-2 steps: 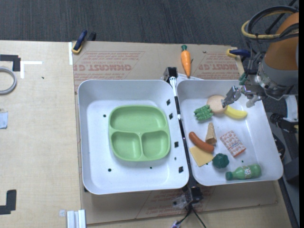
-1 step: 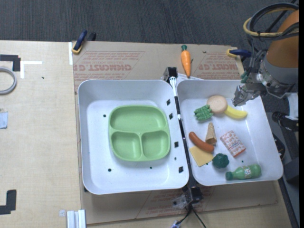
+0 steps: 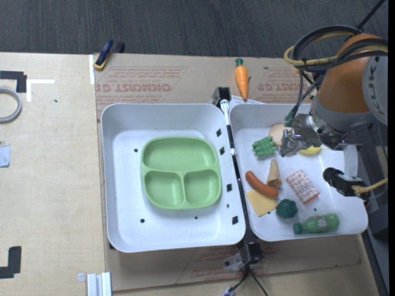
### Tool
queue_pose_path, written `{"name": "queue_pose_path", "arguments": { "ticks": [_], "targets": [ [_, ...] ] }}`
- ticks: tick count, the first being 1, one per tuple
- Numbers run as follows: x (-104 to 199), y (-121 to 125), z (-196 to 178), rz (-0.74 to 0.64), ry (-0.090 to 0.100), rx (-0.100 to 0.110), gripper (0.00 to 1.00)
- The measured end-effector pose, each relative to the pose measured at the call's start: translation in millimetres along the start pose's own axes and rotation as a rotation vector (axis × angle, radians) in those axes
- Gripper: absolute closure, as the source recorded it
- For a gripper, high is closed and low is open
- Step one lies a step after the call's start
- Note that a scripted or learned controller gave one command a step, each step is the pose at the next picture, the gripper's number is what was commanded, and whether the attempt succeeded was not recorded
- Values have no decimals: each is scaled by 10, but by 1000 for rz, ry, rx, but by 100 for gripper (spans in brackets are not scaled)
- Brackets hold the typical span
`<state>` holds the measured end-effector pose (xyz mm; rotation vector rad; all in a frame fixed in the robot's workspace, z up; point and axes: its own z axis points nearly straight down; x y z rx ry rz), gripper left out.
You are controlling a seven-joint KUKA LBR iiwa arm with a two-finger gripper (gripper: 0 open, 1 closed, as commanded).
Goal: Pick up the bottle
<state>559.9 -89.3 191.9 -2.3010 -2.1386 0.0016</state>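
Observation:
The green bottle [image 3: 316, 224] lies on its side at the front edge of the right bin [image 3: 352, 165], cap toward the left. My gripper [image 3: 290, 143] hangs over the back part of that same bin, well behind the bottle. It sits between a green bunch of peas [image 3: 264, 145] and a yellow piece [image 3: 312, 148]. Nothing can be seen held in it.
Between gripper and bottle lie a red-and-white packet [image 3: 302, 185], a broccoli head [image 3: 286, 209], a cheese slice [image 3: 259, 202], a sausage [image 3: 261, 184] and a cone [image 3: 274, 172]. The left bin [image 3: 117, 165] holds a green divided plate [image 3: 181, 172]. A carrot [image 3: 241, 79] lies behind the bins.

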Motion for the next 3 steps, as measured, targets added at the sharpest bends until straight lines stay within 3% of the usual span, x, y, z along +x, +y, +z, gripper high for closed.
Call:
{"name": "queue_pose_path", "arguments": {
  "ticks": [1,2,3],
  "targets": [
    [232,-628,-445,-178,0,1,100],
    [1263,-923,-240,-207,0,1,100],
    [2190,-989,-217,-206,-1,0,100]
  ]
}}
